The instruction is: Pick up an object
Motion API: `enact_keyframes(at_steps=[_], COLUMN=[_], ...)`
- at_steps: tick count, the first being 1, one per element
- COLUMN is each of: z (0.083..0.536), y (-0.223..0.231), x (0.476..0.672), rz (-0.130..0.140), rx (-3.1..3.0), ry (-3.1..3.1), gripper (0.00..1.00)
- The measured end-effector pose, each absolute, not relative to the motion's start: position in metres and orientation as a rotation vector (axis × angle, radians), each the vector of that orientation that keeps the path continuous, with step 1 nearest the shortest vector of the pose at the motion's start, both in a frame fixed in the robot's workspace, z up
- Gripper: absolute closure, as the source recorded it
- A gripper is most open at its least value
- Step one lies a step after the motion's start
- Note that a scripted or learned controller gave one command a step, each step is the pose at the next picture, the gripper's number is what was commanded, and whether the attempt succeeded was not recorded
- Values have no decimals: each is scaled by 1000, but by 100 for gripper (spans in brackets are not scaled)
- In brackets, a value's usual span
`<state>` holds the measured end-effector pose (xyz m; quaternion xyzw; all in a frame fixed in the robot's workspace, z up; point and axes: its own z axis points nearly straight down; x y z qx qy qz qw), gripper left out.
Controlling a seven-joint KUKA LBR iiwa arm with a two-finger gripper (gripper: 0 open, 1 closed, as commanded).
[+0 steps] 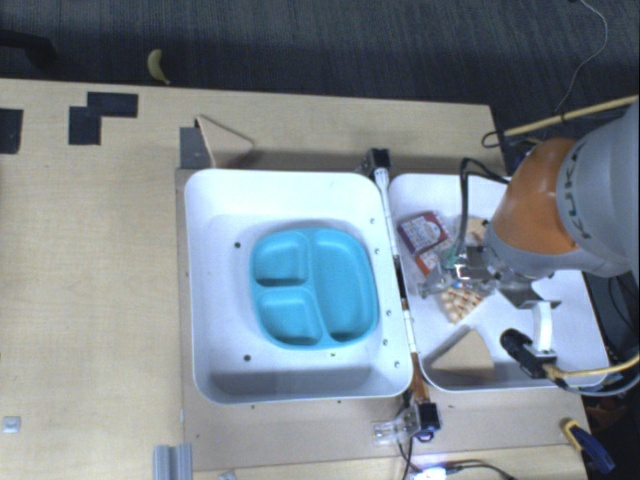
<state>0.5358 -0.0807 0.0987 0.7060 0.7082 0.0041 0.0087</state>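
Note:
A blue divided plate (312,286) lies in the left bin (215,218). In the right bin (430,193) lies a dark red packet (421,232) near the far left part, and a pale tan knobbly object (458,302) sits just under the arm's wrist. My gripper (447,280) hangs low over the right bin, right beside the tan object and below the red packet. The arm's orange band and grey body cover the bin's right half.
Black tape marks (98,116) lie on the bench at the far left. A small yellowish scrap (157,65) rests on the dark carpet beyond the bench. A metal bracket (194,148) stands at the left bin's far corner.

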Motion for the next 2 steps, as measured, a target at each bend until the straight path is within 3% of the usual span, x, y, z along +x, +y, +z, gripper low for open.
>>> enact_keyframes(at_steps=[1,2], z=[110,110], y=[-80,-80], x=[537,537], rz=[17,17], rx=[2202,2202], ry=[2212,2213], gripper=[100,0])
